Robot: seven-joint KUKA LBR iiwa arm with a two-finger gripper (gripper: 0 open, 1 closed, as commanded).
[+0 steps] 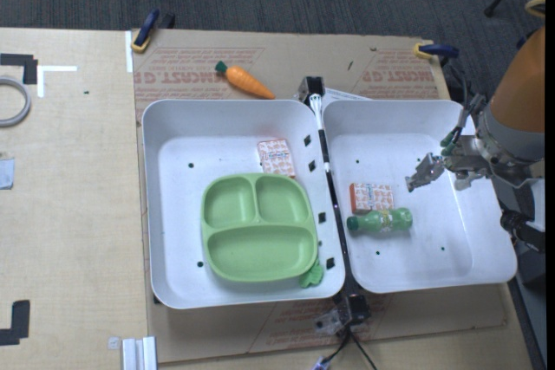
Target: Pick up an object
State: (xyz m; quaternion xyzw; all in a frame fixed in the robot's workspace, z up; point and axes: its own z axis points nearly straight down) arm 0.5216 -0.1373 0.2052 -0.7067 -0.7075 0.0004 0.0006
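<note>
The metal two-finger gripper (424,172) hovers unladen, fingers apart, near the green plastic bottle (380,222); better to centre over its body, then descend squarely.

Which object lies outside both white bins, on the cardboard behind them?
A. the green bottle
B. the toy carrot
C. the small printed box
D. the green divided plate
B: the toy carrot lies on the cardboard behind the left bin, beyond its rim.
</note>
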